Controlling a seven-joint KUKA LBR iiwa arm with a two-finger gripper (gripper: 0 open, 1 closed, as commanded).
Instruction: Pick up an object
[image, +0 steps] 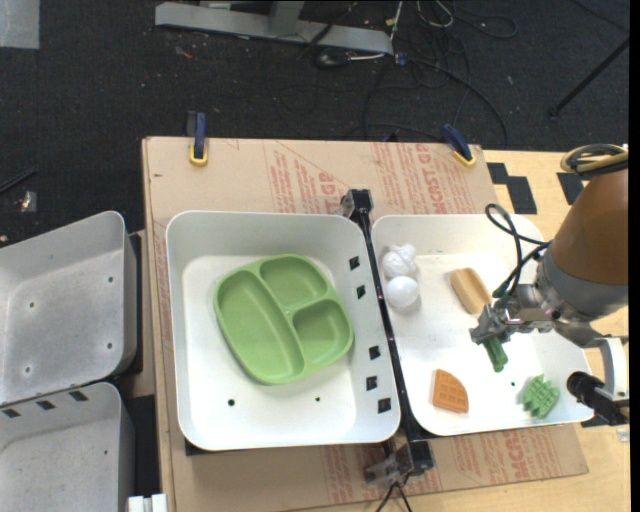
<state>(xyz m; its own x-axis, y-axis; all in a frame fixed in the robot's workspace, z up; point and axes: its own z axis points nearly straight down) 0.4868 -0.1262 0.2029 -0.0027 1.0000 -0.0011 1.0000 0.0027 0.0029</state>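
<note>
In the right bin (430, 245), the tool (492, 330) is seen low over the floor, with a dark green stick-shaped piece (496, 354) directly under it and apparently between its tips. The piece is judged to be touching or nearly touching the bin floor, so it is counted as gripped but not yet raised; whether the tool is truly clenched on it cannot be told from this slanted view. The lift is what remains of the task.

Around the tool other things are laid out. A tan bread-like block (468, 289) lies just beside it at eleven o'clock, and two white balls (401, 277) are found further off at ten o'clock, against the bin's left wall. An orange waffle wedge (450, 392) sits at seven o'clock, and a light green bristly toy (539, 397) at four o'clock. None is judged to block a straight lift. In the left bin (190, 300), at nine o'clock and well apart, a green divided plate (284, 318) is held.
</note>
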